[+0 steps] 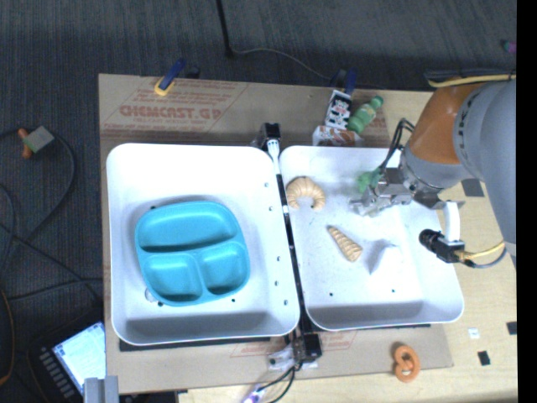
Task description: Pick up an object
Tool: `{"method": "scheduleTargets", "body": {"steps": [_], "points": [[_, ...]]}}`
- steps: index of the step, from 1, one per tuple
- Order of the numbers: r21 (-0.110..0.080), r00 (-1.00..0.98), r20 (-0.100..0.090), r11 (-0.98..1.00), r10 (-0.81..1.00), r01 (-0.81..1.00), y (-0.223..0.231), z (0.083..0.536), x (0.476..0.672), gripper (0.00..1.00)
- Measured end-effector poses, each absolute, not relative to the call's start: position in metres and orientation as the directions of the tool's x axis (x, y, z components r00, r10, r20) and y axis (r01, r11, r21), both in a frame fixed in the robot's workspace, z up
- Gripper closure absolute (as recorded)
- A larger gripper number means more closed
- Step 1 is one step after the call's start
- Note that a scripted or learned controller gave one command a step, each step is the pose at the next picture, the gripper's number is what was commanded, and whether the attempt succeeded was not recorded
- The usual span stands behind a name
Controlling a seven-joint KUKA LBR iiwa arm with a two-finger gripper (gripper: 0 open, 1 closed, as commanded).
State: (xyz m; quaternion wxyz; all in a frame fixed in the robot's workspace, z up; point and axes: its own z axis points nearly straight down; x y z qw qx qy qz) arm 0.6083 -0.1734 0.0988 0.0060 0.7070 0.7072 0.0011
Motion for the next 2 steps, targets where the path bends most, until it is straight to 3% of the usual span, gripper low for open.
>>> {"method": "scheduleTargets", "body": {"steps": [1,2], "points": [[0.009,0.0,-0.007,0.0,1.0,1.0,-0.173,0.099,0.608,0.0],[-0.002,-0.001,0.0,0.001,1.0,1.0,-0.117,0.109,0.569,0.0]]}}
